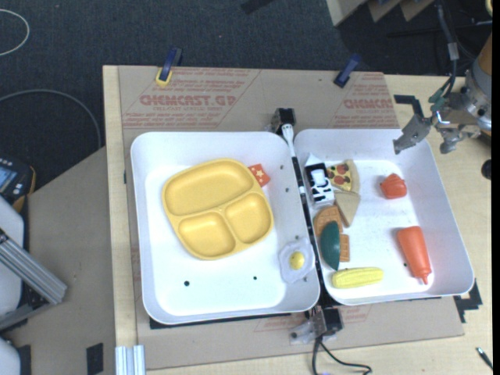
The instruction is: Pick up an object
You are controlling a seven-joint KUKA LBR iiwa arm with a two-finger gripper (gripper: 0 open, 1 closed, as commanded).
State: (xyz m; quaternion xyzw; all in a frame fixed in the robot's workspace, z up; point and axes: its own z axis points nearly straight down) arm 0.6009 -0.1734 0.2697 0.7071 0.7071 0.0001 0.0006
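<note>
Corn cob [358, 276] lies lowest in the right bin [449, 209], beside a dark green piece [330, 244]; the orange carrot [415, 254] sits at lower right, apart from the rest. Higher, a red piece [392, 186] lies alone at mid right, with a pizza slice [344, 176] toward the divider. The gripper [426, 131] hovers at the bin's upper right rim, holding nothing; its opening I cannot tell. Descending here risks clipping the wall; the crowded toys by the divider invite a slipped grasp.

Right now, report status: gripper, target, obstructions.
Gripper above right bin's far rim, holding nothing. Nearest pick: red toy pepper, lying apart. Toy carrot nearer front. Nothing blocks the pepper.
</note>
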